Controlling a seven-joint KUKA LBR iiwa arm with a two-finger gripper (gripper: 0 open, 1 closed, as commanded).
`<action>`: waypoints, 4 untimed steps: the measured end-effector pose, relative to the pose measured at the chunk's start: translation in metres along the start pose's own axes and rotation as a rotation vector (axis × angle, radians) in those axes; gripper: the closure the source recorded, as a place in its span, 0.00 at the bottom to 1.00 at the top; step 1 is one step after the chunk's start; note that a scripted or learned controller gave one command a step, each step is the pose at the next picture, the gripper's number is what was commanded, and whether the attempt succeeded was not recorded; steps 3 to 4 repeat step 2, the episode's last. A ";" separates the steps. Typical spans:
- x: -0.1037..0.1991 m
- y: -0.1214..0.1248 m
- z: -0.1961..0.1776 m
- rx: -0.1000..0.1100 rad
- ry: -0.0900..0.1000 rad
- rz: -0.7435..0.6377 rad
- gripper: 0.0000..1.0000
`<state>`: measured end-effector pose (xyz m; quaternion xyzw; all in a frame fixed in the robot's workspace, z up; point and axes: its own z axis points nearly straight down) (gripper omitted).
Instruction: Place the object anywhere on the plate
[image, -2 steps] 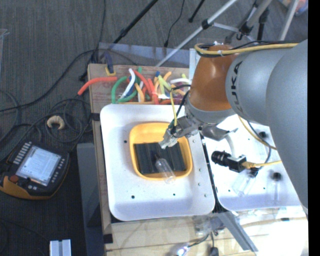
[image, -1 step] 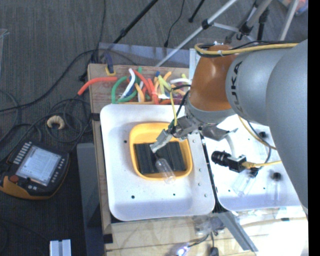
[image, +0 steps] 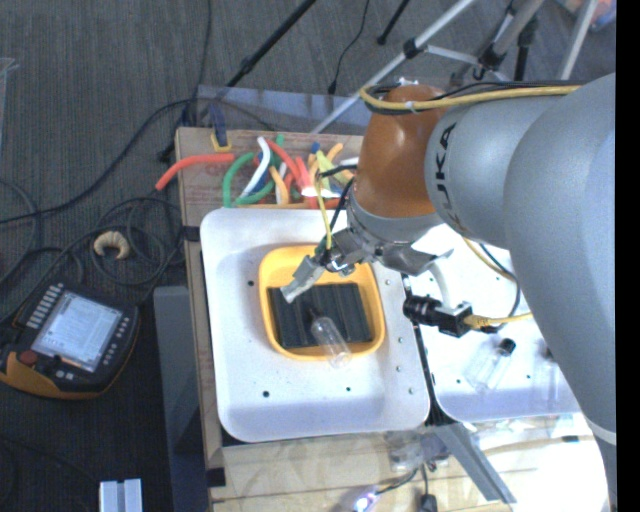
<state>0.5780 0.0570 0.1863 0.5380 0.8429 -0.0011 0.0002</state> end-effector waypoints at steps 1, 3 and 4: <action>-0.058 0.022 0.003 -0.001 -0.001 -0.244 0.00; -0.077 -0.017 0.002 -0.003 -0.001 -0.624 0.00; -0.077 -0.017 0.002 -0.003 -0.001 -0.624 0.00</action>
